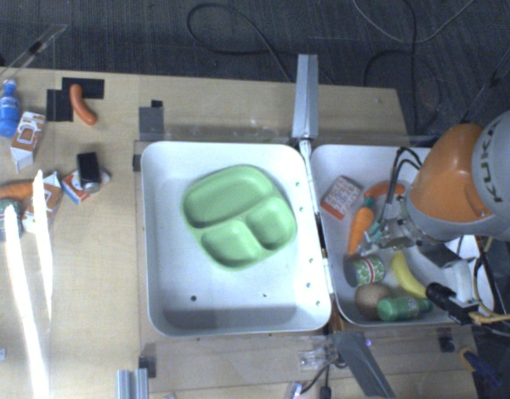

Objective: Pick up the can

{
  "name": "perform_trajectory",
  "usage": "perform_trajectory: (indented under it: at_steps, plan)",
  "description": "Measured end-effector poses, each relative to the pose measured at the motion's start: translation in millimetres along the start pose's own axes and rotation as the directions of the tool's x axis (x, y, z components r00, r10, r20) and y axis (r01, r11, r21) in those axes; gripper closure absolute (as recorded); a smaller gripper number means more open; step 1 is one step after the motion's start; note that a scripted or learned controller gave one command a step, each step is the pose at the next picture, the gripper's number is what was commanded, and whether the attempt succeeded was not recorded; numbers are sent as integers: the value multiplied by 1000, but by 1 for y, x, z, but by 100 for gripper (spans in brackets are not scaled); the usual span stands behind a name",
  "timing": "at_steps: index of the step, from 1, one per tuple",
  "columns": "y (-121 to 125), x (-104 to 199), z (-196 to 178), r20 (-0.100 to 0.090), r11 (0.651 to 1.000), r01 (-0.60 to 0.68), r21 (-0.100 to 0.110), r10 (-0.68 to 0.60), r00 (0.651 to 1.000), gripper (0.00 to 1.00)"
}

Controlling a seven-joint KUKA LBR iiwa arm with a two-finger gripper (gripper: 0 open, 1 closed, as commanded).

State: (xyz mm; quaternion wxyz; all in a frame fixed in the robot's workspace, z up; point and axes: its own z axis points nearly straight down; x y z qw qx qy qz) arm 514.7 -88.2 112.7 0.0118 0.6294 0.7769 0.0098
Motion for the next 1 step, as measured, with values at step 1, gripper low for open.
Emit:
perform_trajectory:
  at_steps: [1]
  plan:
    - [0,0,0,0,1000,0,0,0,1000,0]
